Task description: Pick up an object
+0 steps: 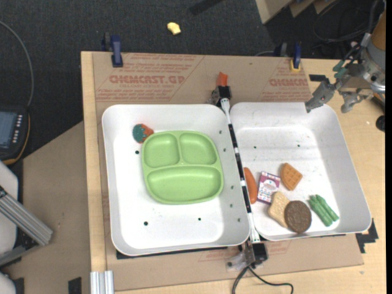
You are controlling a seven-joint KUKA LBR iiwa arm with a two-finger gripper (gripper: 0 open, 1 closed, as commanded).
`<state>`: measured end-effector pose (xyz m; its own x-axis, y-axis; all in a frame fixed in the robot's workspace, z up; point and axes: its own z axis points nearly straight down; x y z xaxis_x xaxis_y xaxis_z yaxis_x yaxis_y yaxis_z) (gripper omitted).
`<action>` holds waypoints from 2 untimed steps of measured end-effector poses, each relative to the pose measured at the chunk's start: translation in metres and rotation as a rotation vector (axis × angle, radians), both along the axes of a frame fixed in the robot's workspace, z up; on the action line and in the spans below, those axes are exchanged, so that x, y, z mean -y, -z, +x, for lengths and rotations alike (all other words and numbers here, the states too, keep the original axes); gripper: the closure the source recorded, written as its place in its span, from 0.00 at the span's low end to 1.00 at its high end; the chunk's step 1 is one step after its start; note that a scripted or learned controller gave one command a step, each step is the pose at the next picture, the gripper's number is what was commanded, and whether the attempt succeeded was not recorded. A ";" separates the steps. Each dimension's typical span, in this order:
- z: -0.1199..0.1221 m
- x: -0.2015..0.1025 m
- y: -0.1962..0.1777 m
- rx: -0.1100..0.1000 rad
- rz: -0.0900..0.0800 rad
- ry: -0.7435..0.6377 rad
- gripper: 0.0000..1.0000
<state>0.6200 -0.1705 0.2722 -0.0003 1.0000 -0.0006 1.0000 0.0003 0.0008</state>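
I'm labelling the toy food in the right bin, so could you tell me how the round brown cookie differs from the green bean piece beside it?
The round brown cookie is a dark disc; the green bean piece is long, narrow and bright green. The cookie overlaps or touches the tan cracker on its left, while the bean lies apart, nearer the bin's right wall. Both lie flat in the right bin, near its front edge, far from the gripper.

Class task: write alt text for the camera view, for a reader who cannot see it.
The gripper hangs open above the right bin's far corner, holding nothing. Toy foods cluster at that bin's near side; the left bin holds a green tray.
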 end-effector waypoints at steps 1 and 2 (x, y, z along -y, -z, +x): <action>-0.082 -0.022 0.132 -0.019 0.007 0.002 0.00; -0.084 -0.034 0.187 0.005 0.003 0.001 0.00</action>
<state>0.5362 -0.1364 0.0853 0.0011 1.0000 0.0028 1.0000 -0.0011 0.0059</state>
